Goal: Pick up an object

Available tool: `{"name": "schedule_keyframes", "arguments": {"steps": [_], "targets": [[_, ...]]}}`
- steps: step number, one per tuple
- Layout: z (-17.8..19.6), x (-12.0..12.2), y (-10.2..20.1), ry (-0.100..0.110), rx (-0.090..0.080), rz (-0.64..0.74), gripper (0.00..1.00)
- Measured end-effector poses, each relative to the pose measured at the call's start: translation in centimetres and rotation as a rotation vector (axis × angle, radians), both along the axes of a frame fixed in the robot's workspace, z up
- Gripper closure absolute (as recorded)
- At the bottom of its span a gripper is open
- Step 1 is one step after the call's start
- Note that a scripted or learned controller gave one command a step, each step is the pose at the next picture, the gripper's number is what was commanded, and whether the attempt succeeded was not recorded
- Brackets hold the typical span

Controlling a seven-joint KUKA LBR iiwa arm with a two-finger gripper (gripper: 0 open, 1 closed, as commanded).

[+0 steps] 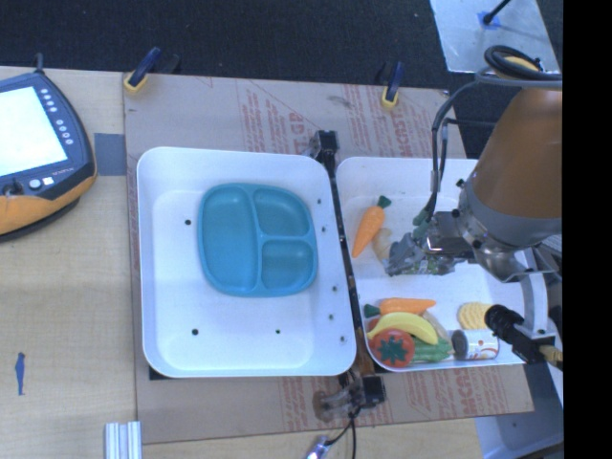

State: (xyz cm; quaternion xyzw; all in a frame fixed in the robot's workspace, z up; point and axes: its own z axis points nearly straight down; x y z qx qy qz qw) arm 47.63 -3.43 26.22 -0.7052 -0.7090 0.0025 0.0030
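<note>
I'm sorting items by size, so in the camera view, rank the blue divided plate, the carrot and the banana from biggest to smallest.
1. blue divided plate, clearly largest.
2. carrot and banana: they look alike in size, so I won't rank them.

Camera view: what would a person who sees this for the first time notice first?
Probably the blue divided plate, lying alone in the left white bin. Next, the grey arm with its orange band reaches in from the right, its gripper low over the right bin, beside a toy carrot. A pile of colourful toy food lies at that bin's near edge.
</note>
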Motion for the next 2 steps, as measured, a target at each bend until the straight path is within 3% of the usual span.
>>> {"name": "schedule_keyframes", "arguments": {"steps": [1, 2], "targets": [[0.6, 0.0, 3.0, -0.006, -0.002, 0.002, 1.0], [0.0, 0.0, 0.7, -0.002, -0.002, 0.001, 1.0]]}}
